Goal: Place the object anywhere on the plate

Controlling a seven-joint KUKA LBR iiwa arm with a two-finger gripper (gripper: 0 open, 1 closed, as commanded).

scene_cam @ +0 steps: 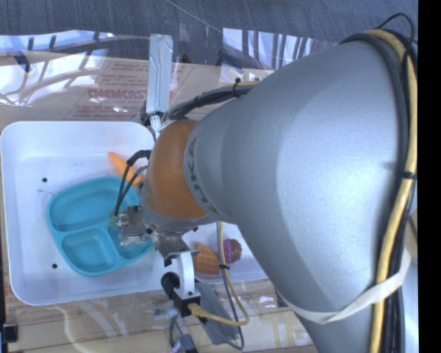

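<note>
Nearest the camera, the grey arm [309,175] swept in from the right and hid most of the bench, its orange band [173,171] just right of the blue plate [88,226]. The gripper [132,226] hung at the plate's right rim; whether it gripped anything could not be told. The plate, a divided tray lying in the left white bin [22,197], looked bare in the parts visible, so the placing seemed not yet done. An ice-cream-cone toy [209,257] lay right of the plate, beneath the arm. Beyond the plate, an orange piece [119,162] poked out past its far rim. Which one was the task's object was unclear.
</note>
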